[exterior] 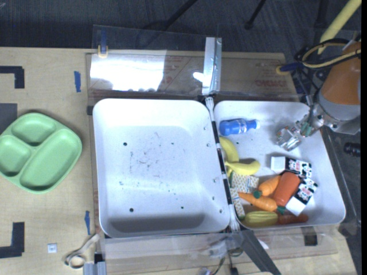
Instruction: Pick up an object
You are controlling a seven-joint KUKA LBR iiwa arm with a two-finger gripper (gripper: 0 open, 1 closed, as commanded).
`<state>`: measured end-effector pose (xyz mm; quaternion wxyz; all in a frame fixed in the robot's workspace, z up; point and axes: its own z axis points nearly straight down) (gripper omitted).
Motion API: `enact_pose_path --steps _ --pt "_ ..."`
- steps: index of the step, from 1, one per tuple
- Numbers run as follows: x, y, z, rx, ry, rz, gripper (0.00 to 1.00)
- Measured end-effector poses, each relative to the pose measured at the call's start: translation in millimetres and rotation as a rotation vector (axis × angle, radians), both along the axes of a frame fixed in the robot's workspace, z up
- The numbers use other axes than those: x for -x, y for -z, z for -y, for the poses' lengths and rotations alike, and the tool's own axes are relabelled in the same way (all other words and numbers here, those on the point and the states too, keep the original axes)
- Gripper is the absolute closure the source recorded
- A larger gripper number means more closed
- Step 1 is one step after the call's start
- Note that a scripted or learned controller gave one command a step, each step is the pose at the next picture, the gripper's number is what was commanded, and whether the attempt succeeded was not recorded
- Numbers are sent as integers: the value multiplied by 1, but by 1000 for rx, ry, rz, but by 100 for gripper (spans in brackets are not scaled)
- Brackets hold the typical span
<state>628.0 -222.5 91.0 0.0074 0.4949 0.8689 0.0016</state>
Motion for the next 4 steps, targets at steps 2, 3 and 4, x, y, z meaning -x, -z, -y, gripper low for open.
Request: enact_pose_path --steps 2,3,4 --pt "-3 0 -33 5 -496 0 100" --pt "-10 -113 -97 0 -367 -9 100" --pt "30 -139 -135 -4 -117 -14 100"
